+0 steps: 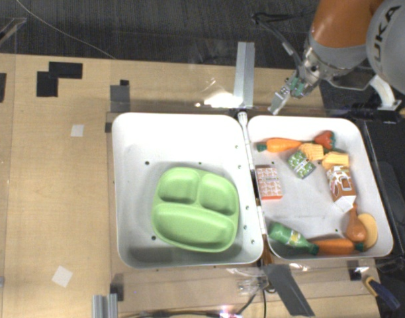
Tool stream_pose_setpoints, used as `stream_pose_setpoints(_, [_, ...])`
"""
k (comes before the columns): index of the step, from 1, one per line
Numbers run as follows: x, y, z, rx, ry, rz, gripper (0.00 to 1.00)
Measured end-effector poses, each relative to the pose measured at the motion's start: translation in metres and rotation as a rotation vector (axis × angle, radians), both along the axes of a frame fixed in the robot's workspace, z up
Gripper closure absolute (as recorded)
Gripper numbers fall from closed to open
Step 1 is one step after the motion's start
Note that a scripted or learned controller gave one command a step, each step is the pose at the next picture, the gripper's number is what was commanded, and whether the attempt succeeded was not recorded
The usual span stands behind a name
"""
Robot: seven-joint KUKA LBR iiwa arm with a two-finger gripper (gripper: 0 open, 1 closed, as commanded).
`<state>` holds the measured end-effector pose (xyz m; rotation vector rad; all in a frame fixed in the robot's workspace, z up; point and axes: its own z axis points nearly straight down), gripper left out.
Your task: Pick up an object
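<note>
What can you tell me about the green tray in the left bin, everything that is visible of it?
The green tray is light green and looks like smooth moulded plastic with rounded corners. It has three hollows: two smaller ones along the far side and one long one along the near side. It lies flat, right way up, slightly turned, on the floor of the left bin, toward the bin's near right part. The hollows appear to hold nothing, and it touches only the bin.

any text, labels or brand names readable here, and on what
"KUKA", cut off at the frame's edge so that "UKA" is all that reads: on the grey arm, top right.
Pink packet in the right bin: printed face, too small to read.
Green box: print too blurred to read.
Brown carton: label too blurred to read.
</note>
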<state>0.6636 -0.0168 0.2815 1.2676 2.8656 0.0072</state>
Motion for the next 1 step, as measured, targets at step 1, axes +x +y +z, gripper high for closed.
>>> stream_pose_setpoints(1, [-0.0775, -0.0251, -0.0154, 0.0, 0.003, -0.052, 1.0])
